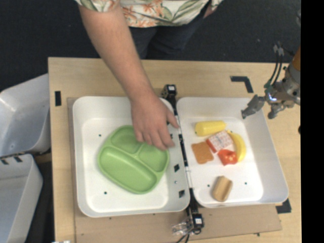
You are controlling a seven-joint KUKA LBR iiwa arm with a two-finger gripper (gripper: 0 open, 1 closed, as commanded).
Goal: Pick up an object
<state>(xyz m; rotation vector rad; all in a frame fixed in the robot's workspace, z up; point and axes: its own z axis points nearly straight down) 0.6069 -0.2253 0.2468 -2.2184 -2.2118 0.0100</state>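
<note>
The right bin [253,194] holds several toy foods: a yellow corn-like piece [209,128], a banana [240,146], a red and white block [219,141], a red pepper [228,157], an orange-brown slab [202,152] and a tan bread roll [221,188]. My gripper [262,107] hovers over the right bin's far right corner, apart from all of them. Its two fingers are spread and nothing is between them.
A person's arm [126,65] reaches from the top, with the hand [152,125] resting on a green divided plate [132,161] in the left bin [83,186]. A white container [20,115] stands left of the bench.
</note>
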